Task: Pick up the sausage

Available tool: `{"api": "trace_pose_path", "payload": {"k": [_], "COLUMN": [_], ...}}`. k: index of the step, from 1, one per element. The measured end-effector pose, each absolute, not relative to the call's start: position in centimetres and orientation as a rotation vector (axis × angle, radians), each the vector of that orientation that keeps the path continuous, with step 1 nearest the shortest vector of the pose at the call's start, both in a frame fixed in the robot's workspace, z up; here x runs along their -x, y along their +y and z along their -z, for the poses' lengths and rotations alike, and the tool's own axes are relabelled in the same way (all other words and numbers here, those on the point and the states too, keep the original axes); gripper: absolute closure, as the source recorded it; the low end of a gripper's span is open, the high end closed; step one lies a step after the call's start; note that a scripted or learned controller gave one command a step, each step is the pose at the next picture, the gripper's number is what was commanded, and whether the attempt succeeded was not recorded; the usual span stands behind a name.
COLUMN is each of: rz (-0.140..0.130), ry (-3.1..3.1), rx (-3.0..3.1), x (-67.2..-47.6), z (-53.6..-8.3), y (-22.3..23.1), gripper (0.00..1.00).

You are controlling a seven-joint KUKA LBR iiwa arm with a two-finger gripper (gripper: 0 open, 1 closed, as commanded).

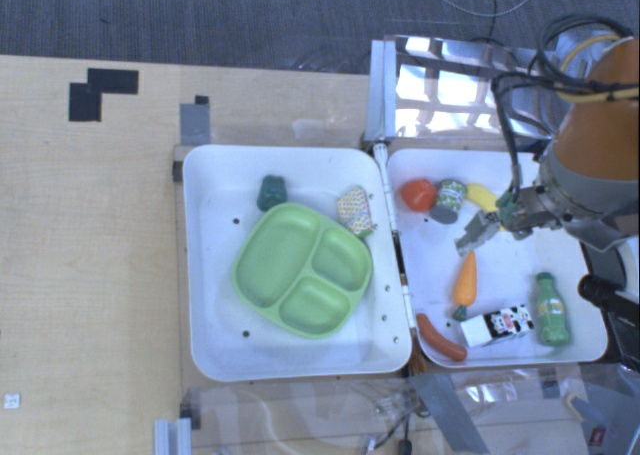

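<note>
Here, the reddish-brown sausage point(441, 337), a short curved link, lies at the lower left corner of the right-hand shallow white bin point(590, 343), close to the bin's bottom wall and near the divider between the two bins. Nothing is touching it from above. Just to its right sits a small white carton with black cow-like patches point(505, 324), and beyond that a green plastic bottle point(549, 310) lying toward the lower right of the bin. An orange carrot with a green tip point(464, 281) lies above the sausage, roughly in the middle of the bin.

The grey two-finger gripper point(478, 232) hangs in the upper middle of the right bin, well apart from the sausage and above the carrot. Its fingers look spread a little, with nothing between them. The arm's orange band and grey wrist fill the right of the frame.

Along the top of the same bin lie a red tomato-like ball point(418, 194), a small grey-green can point(450, 199) and a yellow banana-shaped piece point(482, 196).

The left-hand white bin point(205, 343) carries a light green divided plate point(303, 269), a dark green block point(272, 193) near its upper left, and a pale patterned pouch point(354, 209) touching the plate's upper right edge.
</note>
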State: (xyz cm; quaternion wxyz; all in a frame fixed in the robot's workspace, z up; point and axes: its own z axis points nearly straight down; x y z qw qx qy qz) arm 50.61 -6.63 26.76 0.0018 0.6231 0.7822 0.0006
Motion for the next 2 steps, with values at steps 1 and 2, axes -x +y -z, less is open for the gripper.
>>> {"api": "trace_pose_path", "payload": {"k": [1,2], "rz": [0.001,0.001], "ry": [2.331,2.364], "rx": [-2.107,-2.069], "x": [-48.8,-48.8], "z": [-18.3,-18.3], "y": [-2.6,-0.8], "gripper": [0.00,0.00]}}
